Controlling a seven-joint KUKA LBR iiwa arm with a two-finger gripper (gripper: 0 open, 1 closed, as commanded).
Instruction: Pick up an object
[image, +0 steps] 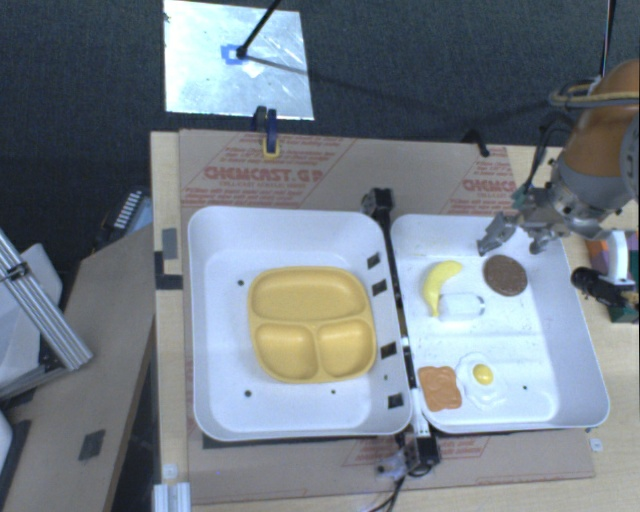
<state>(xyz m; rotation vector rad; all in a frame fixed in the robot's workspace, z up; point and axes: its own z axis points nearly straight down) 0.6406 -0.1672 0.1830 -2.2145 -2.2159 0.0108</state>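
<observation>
1. Right, the gripper (517, 236) hangs over the far part of the right bin (570, 340), its grey arm (600, 150) reaching in from the right with the orange band above the wrist.
2. Its two fingers (493, 240) look spread apart, with nothing between them; they pinch no object.
3. Candidates for the pick all lie in the right bin: a brown patty (505, 275) just below the gripper, a banana (438, 283) to its left, and a small white block (462, 306) touching or just beside the banana's lower end.
4. Nearer the front edge sit a fried egg (482, 379) and an orange toast piece (439, 388), close to each other and well apart from the gripper.
5. Over in the left bin (215, 300) rests a yellow divided tray (306, 323), far from the action.
6. My read: this is the approach step, with the grasp not yet made and nothing lifted.
7. The patty seems the nearest target, though it is flat and may give the fingers little to bite on.
8. Next, I judge the gripper needs to line up over one object, drop straight down with the fingers either side of it, close, then lift clear of the bin wall.
</observation>
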